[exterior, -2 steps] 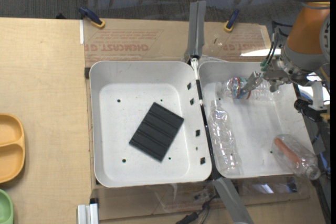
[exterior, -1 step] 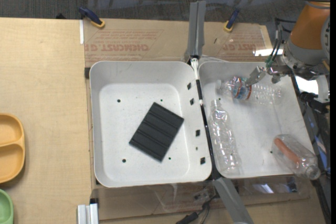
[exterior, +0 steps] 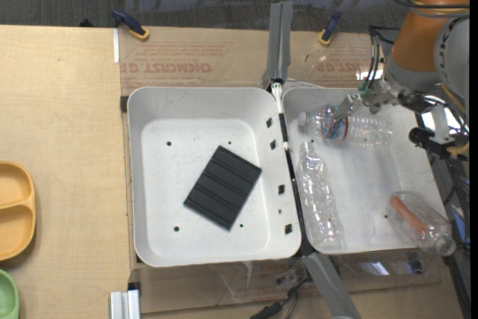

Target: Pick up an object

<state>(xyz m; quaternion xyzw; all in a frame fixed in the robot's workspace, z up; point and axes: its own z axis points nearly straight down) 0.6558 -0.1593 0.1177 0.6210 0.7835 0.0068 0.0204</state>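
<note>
Left bin (exterior: 149,160): one item, a black ribbed slab (exterior: 222,187), lying flat and skewed near bin centre, well apart from the walls; loose scatter, not deliberate placement.

Right bin (exterior: 418,183): three clear plastic bottles. Largest, a crumpled bottle (exterior: 320,194), lies along the 9 o'clock wall, touching or just beside the divider. A bottle with orange contents (exterior: 418,219) lies at about 4 o'clock, slanted toward the corner. A bottle with a red-and-blue label (exterior: 351,127) lies on its side at 12 o'clock, cap toward the divider.

Arm (exterior: 422,41): enters from 3 o'clock, orange band high, wrist pitched down over the bin's far edge. Gripper (exterior: 358,104) sits right at the labelled bottle, probably the chosen object. Contact not resolvable. Finger state: cannot tell, tips lost against clear plastic.
</note>
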